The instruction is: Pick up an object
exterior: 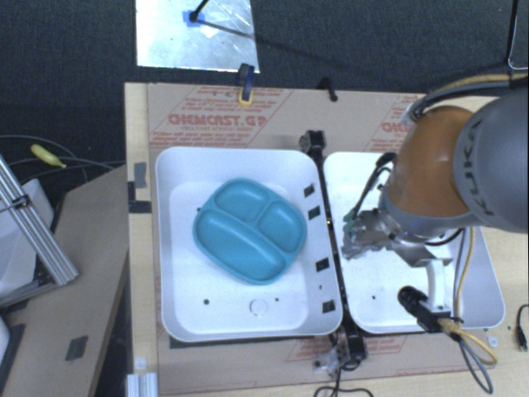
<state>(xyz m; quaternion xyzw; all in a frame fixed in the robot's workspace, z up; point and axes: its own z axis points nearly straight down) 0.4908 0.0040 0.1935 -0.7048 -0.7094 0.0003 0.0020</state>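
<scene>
Where bins meet, black clips (321,240) beside plate (250,229)

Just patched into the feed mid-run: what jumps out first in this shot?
The blue divided plate stands out, lying slightly askew in the middle of the left bin. Next is the grey arm with its orange band, looming over the right bin, its hand low near the divider between the bins.

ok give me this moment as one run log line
arm: over right bin | gripper: low near right bin's left wall, nothing seen held | blue divided plate: flat in left bin, untouched | pick: not yet done
</scene>
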